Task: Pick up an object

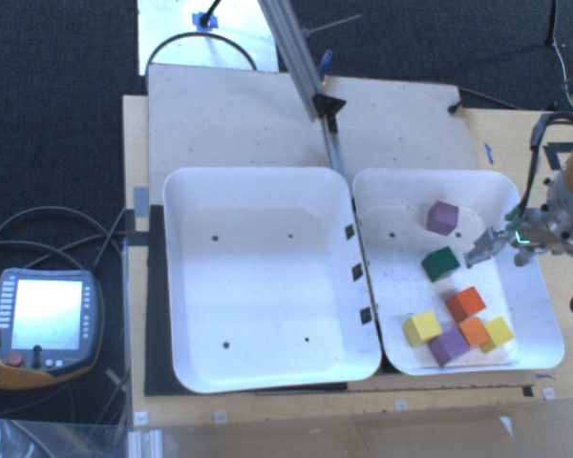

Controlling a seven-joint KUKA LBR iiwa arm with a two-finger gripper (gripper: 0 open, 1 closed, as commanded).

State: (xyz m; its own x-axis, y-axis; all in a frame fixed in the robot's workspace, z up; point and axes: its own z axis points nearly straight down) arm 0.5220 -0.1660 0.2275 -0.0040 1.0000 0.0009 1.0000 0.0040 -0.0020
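The two-finger gripper [484,247] is being held beside a small green wooden cube [440,263] — nothing gripped. Finger spacing cannot be told; centring over the cube is being advised.

Both bins are plain white, the left bin [258,275] and the right bin [401,256] alike. In the right one lie a purple cube [442,218], a dark green cube [440,263], two orange cubes [466,303] [474,331], two yellow cubes [422,328] [498,333] and another purple cube [449,344]. The teach pendant [40,327] is grey with orange trim and a pale screen.
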